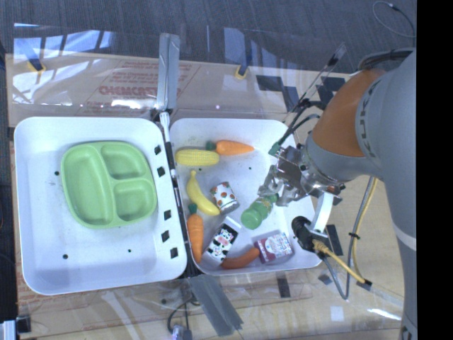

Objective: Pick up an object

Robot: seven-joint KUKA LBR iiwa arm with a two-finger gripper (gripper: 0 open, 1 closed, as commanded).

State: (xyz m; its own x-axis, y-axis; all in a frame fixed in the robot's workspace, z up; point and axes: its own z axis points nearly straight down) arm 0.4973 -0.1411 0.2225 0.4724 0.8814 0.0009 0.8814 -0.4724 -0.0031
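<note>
Hovering low in the right bin point(233, 125), gripper point(272, 193) just above the green bottle point(256, 213), nothing lifted yet; jaws' state impossible to tell. Counted there: 1 corn cob point(197, 157), 1 banana point(199, 195), 3 carrots point(233, 147), 1 can point(224, 195), 1 carton point(222, 242), 1 red packet point(274, 247). Left bin point(28, 211): 1 green tray point(107, 184).

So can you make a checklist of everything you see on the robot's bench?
Surface: two white bins side by side, left bin, right bin.
Job's things: in the right bin, corn, banana, three carrots, green bottle, small can, cow carton, red packet.
Clutter: green tray in the left bin.
Gripper: low over the right bin, by the bottle's top; grip unclear.
Cables: black ones by the wrist, a yellow one lower right.
Surroundings: clear plastic sheet behind the bins.
</note>
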